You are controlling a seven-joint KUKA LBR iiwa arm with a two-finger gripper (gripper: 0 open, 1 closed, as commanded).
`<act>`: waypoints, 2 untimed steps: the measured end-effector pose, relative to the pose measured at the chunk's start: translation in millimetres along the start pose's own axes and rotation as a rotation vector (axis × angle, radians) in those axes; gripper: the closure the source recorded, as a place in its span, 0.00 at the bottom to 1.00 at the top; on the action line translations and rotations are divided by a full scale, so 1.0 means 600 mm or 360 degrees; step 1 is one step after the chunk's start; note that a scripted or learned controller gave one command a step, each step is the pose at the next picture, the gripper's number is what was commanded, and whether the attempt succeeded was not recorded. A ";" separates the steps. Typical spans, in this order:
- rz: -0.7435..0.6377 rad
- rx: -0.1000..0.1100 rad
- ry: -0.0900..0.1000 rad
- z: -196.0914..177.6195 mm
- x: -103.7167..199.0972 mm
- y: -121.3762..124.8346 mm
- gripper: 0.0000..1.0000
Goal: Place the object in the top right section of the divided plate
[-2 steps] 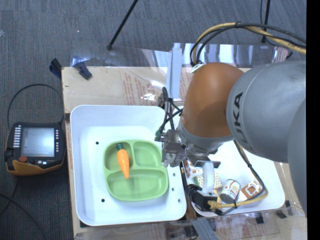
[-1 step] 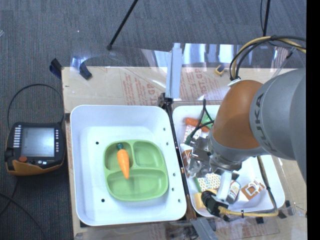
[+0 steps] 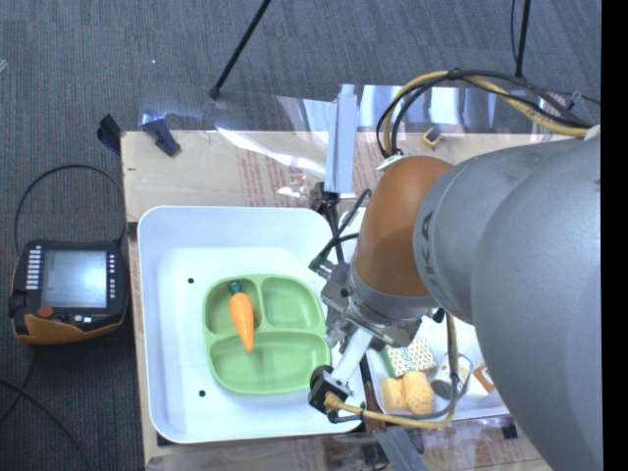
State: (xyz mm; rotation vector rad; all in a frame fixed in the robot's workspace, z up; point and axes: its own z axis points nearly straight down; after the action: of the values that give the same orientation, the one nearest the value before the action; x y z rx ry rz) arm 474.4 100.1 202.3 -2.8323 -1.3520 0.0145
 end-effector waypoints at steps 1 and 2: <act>0.0945 0.0000 0.0002 0.017 0.051 -0.039 1.00; 0.0604 -0.0004 0.0000 -0.226 -0.049 0.044 1.00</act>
State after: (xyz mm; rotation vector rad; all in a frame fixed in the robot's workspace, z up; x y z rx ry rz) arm 477.8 60.8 337.8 -3.0407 -0.7942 0.0135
